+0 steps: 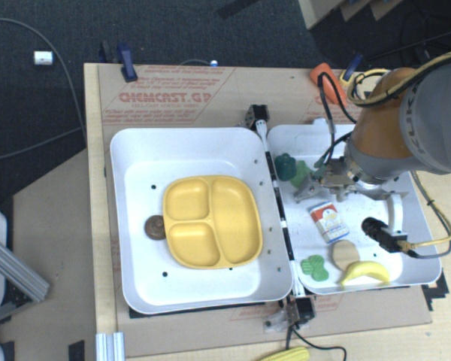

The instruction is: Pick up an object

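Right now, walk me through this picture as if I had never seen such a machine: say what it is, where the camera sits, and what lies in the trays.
The camera sits above a bench and looks down at a slant. The grey and orange shape on the right is a robot arm; its tool is low in the right bin, and I cannot tell whether it holds anything. That bin holds a banana, a beige lump, a small red and white carton, a green piece and a teal one. The left bin holds a yellow divided plate with a brown disc beside it.
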Motion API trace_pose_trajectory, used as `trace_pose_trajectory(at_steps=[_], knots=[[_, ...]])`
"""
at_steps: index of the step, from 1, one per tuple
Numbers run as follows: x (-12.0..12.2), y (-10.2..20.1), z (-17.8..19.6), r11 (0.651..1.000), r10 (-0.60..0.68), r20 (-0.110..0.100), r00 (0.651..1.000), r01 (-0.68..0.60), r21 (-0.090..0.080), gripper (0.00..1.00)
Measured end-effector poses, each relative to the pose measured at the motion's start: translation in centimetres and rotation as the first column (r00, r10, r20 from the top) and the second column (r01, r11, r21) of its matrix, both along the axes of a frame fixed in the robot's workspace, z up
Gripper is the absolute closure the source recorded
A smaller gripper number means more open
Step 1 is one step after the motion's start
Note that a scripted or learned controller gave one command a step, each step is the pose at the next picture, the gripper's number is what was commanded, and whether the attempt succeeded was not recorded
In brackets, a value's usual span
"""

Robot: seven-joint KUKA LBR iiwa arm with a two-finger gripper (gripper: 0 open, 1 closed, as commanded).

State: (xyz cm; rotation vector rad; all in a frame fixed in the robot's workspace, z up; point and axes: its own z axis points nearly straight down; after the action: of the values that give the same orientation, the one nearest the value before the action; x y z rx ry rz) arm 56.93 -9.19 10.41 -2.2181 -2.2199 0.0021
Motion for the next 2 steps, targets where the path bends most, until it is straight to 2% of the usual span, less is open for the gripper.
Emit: trace_pose_trajectory(at_steps=[1,2], knots=[[-2.2,-0.5,-2.0,1.0,-0.002,0.0,1.0,0.002,0.0,0.0],[0.3,-0.1,-2.0,1.0,0.0,0.005,1.0,0.0,-0.002,0.0]])
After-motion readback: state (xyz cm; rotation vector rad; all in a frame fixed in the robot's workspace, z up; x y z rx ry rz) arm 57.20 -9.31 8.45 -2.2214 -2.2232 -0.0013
